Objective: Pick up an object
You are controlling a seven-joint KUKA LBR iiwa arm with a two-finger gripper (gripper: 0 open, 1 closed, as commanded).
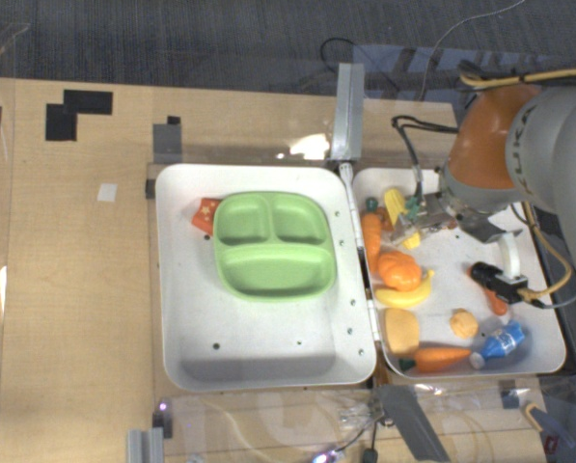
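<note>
I see a matt green plastic tray [271, 244] in a smooth white plastic bin [186, 336], on a glossy wood-look bench [66, 287].

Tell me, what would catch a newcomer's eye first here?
Probably the bright green divided plate, lying alone in the left white bin with a small red thing peeking out at its upper-left edge. Next, the right bin with its jumble of orange and yellow toy food, and the big grey-and-orange arm reaching over it.
</note>
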